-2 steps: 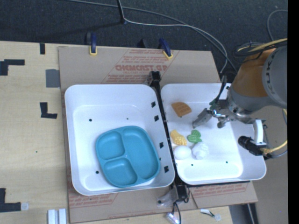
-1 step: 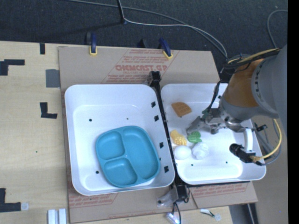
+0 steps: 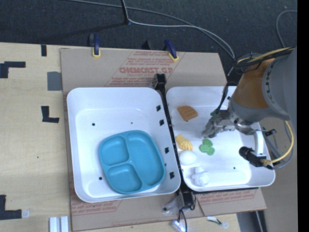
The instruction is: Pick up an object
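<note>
My gripper (image 3: 211,131) hangs low in the right bin (image 3: 251,178), just above and touching the edge of a small green object (image 3: 207,147). Nothing is visible between its fingers. A tan piece of toast (image 3: 187,113) lies at the bin's far left. A yellow corn-like item (image 3: 183,142) and a white egg (image 3: 188,157) sit along the left wall. A white object (image 3: 199,177) rests near the front edge.
The left bin (image 3: 79,105) holds a blue divided plate (image 3: 131,161). A black divider with clips (image 3: 166,129) runs between the bins. The arm's grey body and orange band (image 3: 256,91) cover the right bin's far right part.
</note>
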Controlling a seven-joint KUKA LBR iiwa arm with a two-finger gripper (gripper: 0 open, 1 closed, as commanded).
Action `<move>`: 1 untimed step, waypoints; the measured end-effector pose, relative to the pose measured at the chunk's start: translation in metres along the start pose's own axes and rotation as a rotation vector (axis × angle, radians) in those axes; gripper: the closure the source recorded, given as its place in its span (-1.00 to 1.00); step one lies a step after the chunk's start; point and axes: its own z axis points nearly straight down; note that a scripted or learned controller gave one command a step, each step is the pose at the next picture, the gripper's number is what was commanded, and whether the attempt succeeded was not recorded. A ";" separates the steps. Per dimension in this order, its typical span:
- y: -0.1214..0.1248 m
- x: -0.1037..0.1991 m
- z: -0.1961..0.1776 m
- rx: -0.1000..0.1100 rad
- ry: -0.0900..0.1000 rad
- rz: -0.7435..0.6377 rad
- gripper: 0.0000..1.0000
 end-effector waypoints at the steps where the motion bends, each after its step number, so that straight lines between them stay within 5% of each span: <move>1: -0.006 -0.005 -0.057 -0.004 -0.001 0.001 1.00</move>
